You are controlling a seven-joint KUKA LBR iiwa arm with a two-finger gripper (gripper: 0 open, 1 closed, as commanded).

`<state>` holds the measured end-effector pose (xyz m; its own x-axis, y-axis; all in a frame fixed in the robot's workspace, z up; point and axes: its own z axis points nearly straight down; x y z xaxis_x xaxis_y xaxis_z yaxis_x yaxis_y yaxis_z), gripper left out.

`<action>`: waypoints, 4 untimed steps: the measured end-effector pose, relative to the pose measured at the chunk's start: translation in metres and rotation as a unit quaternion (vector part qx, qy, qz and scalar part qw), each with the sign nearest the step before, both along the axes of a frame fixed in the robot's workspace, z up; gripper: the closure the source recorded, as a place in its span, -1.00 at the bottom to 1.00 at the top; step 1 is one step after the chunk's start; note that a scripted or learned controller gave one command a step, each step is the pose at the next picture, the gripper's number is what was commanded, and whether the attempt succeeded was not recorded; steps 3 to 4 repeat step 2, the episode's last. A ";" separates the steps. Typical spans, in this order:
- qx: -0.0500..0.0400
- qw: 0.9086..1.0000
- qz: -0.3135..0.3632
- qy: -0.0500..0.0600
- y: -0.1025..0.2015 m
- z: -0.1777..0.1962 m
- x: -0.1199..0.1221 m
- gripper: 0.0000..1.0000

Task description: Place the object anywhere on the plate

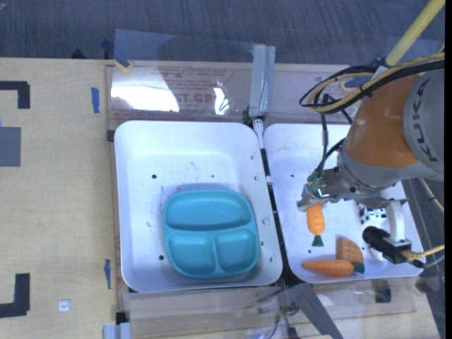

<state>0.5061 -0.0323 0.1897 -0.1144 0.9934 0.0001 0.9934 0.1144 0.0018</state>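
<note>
the pincer (pixel 316 202) hangs over the right bin (pixel 289 161), and a small orange carrot (pixel 316 220) sits directly beneath it, its upper end right at the fingertips; whether the fingers are closed on it or merely above it i cannot tell from this angle. the carrot's long axis runs nearly straight up and down in the camera view, with a dark green stub at its lower end, and it reads as smooth moulded plastic, rounded and tapering. the plate (pixel 210 234) lies to the view's left of the pincer, across the wall dividing the two bins, resting in the left bin (pixel 134 189). it is a teal, glossy, rounded-rectangle tray with three shallow compartments: one long one at the far side and two smaller ones nearer the camera. so the coming move, as i judge it, turns on carrying the carrot leftward over that dividing wall. a second carrot (pixel 328 267), larger and lying on its side, rests near the front of the right bin, touching a tan waffle-textured piece (pixel 349 249). both bins are matte white with speckled floors, set on a pale wooden surface (pixel 56 189).
</note>
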 end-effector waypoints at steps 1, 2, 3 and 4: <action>0.000 0.996 0.091 0.000 0.078 -0.006 0.015 1.00; -0.001 0.996 0.090 0.000 0.076 -0.006 0.015 -1.00; -0.001 0.996 0.090 0.000 0.076 -0.006 0.015 -1.00; -0.001 0.996 0.090 0.000 0.076 -0.006 0.015 -1.00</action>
